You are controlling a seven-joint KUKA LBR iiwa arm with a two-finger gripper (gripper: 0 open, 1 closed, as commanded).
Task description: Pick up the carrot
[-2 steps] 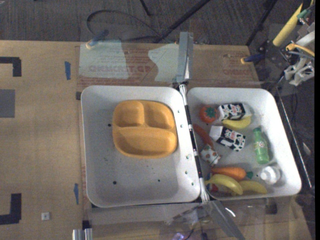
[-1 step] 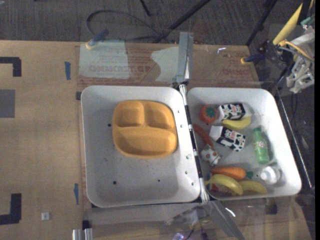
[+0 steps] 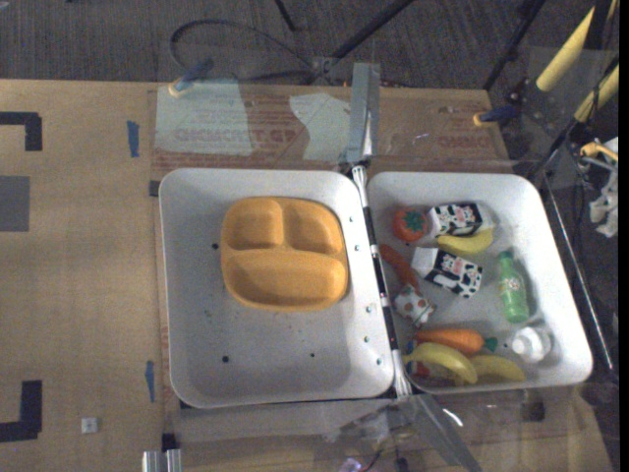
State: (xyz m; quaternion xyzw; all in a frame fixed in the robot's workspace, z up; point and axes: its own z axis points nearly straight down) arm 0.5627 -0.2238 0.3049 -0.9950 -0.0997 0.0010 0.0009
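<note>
Near the front of the right bin [image 3: 565, 293], the carrot [image 3: 449, 340] lies sideways, just above two bananas [image 3: 442, 364]. I cannot tell the tool's state.

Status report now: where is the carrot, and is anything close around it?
Carrot lying flat in right bin, near its front edge. Bananas crowd its front side. Small toy just behind it.

Matt orange plastic plate [image 3: 285, 254], smooth white plastic bins [image 3: 197, 362], bare wooden bench [image 3: 79, 293]
</note>
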